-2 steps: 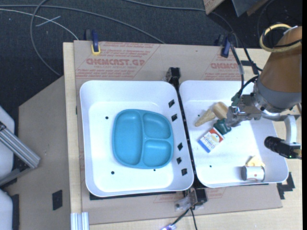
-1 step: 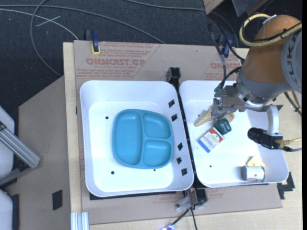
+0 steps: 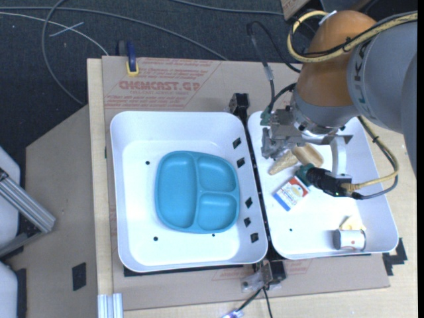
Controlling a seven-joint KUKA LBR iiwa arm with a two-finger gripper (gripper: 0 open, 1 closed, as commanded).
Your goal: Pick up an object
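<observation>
We cannot tell the gripper's (image 3: 277,146) opening. Well to its left: a blue divided plate (image 3: 196,191). Up-left, the cardboard (image 3: 159,83) reads "CHEMCAST".

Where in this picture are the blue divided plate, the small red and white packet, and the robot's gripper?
blue divided plate (image 3: 196,192): camera view, on its central dividers.
red and white packet (image 3: 291,193): camera view, middle of its face.
gripper (image 3: 273,152): camera view, between its fingertips.

Arm (image 3: 371,52) reaching from right; tool (image 3: 275,144) pointing down
</observation>
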